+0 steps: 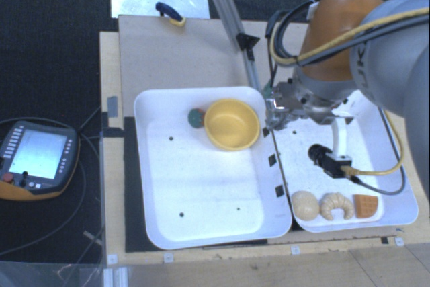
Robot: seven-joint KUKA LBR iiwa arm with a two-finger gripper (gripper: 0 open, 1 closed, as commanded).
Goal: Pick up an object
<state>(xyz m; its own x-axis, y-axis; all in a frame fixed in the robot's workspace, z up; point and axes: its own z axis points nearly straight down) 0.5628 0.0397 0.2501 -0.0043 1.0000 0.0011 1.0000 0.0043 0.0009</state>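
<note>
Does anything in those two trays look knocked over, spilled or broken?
Nothing stands out. The yellow bowl sits upright in the left bin with a small green ball touching it. Three bread-like items line the right bin's near edge, unspilled.

The grey KUKA arm (396, 44) reaches in from the right, orange band up, its gripper (277, 114) pointed downward, wrist bent.

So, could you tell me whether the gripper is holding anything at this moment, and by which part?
It cannot be told: the gripper sits over the right bin's upper-left corner, hidden beneath the wrist.
</note>
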